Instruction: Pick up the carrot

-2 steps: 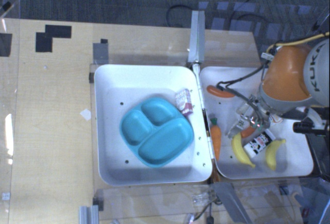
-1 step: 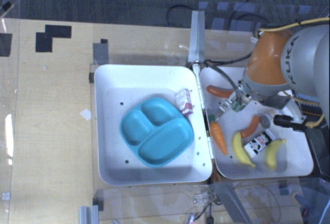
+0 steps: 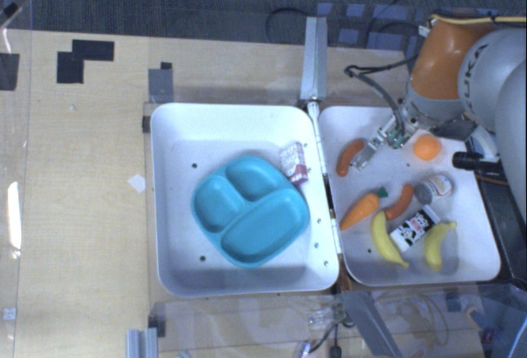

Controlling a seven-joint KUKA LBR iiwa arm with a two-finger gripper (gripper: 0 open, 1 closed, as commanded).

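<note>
Best approached from above along the carrot (image 3: 360, 210), fingers set across its thick orange middle, clear of the banana (image 3: 385, 239) just beside its tip and the bin's left wall. Lies in the right bin (image 3: 487, 266), left of centre, green top up-right. Gripper (image 3: 366, 157) low near a sausage (image 3: 349, 155), holding nothing visible, opening impossible to tell; arm slanting down from the right

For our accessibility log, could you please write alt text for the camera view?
The gripper hovers in the right bin beside a sausage, above the carrot, which lies untouched among two bananas, an orange and a small carton. The left bin holds a blue divided plate and a small packet.
</note>
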